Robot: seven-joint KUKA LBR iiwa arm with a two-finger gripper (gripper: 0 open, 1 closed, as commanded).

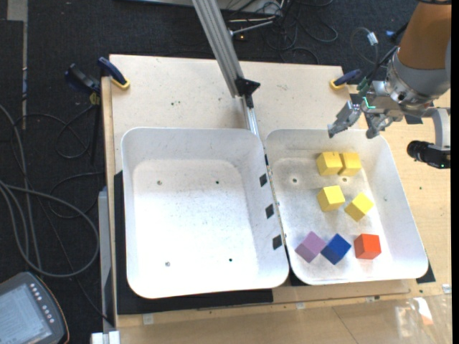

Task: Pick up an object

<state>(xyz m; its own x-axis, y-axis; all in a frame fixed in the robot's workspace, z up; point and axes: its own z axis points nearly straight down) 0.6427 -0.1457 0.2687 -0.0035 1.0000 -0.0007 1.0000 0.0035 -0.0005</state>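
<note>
Gripper (356, 123) spread open, holding nothing, above right bin (401, 192) far rim. Best lowered squarely over nearest yellow cube (330, 163), clear of its touching neighbour (351, 163).

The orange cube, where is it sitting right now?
The orange cube lies in the right-hand bin, near its front right corner. The blue cube is just to its left, and a yellow cube sits just behind it.

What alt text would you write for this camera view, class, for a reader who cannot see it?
A robot gripper hangs open above the far edge of the right bin, holding nothing. That bin holds four yellow cubes, a purple cube, a blue cube and an orange cube.
</note>
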